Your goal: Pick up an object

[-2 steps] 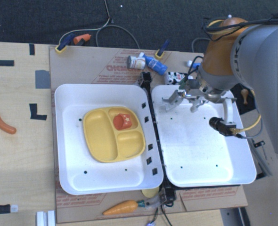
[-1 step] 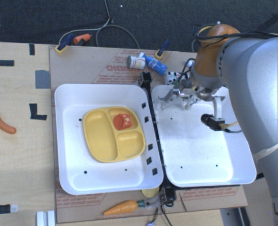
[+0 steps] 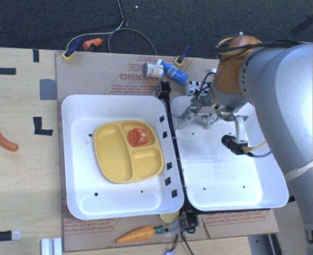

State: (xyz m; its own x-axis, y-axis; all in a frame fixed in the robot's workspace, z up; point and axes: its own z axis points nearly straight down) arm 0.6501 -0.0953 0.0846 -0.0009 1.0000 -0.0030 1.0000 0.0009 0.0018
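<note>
Left bin (image 3: 77, 158) holds yellow tray (image 3: 127, 153), tomato (image 3: 138, 136) in compartment; pincer (image 3: 191, 113) over right bin (image 3: 225, 190), state unclear.

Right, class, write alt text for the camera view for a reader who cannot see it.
A grey robot arm reaches from the right over the right white bin, its pincer low near the bin's far left corner. The left white bin holds a yellow divided plate with a red tomato in one compartment.
</note>
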